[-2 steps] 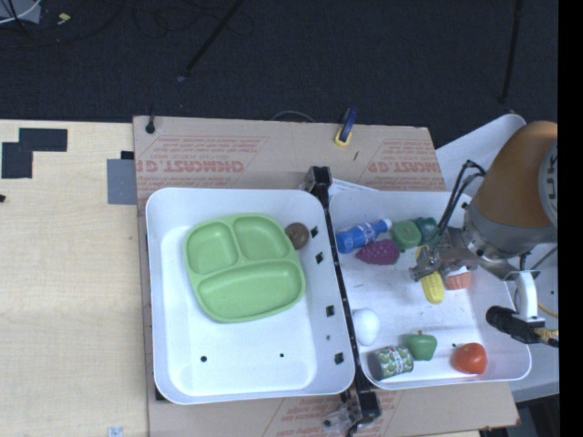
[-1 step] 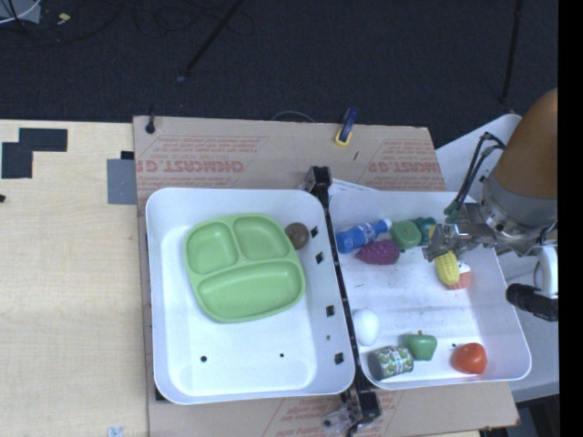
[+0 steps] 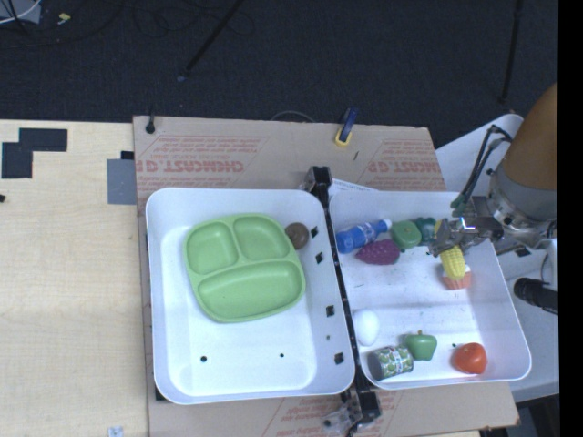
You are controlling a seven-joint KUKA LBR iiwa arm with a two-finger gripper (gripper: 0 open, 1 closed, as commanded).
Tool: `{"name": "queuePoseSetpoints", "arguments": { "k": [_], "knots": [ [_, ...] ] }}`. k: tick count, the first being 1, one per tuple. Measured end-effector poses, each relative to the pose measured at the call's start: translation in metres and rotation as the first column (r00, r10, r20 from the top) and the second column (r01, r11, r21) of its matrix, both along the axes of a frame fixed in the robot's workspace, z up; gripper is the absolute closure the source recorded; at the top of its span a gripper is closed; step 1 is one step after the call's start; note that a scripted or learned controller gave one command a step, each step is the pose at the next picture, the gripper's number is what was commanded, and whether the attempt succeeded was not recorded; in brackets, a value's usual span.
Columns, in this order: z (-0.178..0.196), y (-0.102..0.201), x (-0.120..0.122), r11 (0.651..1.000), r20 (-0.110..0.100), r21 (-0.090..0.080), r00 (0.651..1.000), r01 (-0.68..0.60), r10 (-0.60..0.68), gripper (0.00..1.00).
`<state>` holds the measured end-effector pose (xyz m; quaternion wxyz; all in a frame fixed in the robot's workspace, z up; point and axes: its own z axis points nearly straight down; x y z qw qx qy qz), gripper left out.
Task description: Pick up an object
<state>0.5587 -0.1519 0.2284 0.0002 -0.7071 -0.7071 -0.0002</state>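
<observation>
Arm reaching into the right bin over a toy corn cob

The left bin holds a green divided plate. At frame right, the gripper hovers at the corn cob, presumably lining up a grasp; whether its fingers are spread, I cannot tell.

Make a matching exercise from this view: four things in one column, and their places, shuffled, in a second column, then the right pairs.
Things:
1. green divided plate
2. blue bottle
3. toy corn cob
4. red tomato

Places:
A. near right corner of the right bin
B. left bin
C. just below the gripper, right bin
D. far side of the right bin, close to the divider

Pairs: 1-B, 2-D, 3-C, 4-A
</observation>
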Motion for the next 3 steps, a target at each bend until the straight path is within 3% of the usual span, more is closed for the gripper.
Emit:
{"name": "queuePoseSetpoints", "arguments": {
  "k": [2, 3],
  "knots": [
    [-0.011, 0.084, 0.059, 1.0, 0.0, 0.001, 1.0, -0.004, 0.004, 1.0],
    [-0.01, 0.079, 0.063, 1.0, -0.001, 0.0, 1.0, -0.003, 0.003, 1.0]
  ]
}}
